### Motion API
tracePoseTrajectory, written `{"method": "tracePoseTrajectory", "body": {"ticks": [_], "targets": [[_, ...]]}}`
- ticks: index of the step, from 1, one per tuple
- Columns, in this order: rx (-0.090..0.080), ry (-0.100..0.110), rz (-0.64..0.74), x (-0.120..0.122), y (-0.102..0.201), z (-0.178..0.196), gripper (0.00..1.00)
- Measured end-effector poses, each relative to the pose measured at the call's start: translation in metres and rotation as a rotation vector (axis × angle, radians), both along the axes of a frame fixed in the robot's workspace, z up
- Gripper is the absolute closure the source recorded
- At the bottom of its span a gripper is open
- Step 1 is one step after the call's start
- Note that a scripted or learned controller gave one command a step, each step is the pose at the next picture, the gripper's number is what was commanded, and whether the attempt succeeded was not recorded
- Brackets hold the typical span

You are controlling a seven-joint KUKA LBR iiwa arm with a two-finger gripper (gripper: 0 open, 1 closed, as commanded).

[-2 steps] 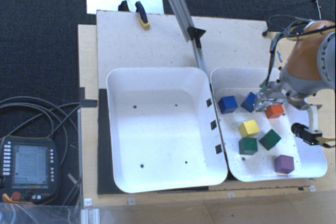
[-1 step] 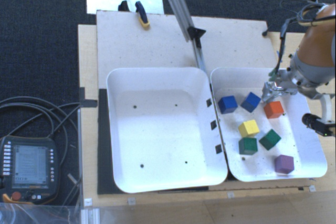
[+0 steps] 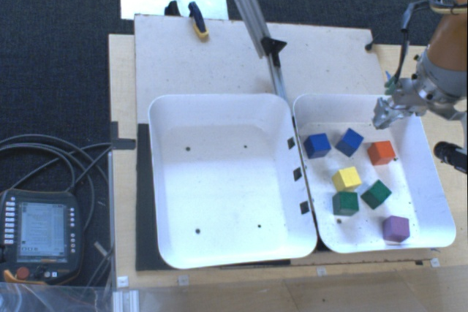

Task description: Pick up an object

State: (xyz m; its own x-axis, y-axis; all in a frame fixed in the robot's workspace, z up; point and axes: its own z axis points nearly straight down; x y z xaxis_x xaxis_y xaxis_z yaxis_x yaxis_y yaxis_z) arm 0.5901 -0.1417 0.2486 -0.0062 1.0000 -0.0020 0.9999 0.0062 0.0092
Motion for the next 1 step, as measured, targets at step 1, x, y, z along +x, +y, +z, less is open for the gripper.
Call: {"method": "tracePoseTrajectory", "body": {"ticks": [1], "targets": [[0.000, 0.003, -0.001, 0.0014, -0.0004, 0.0353, 1.00]]}}
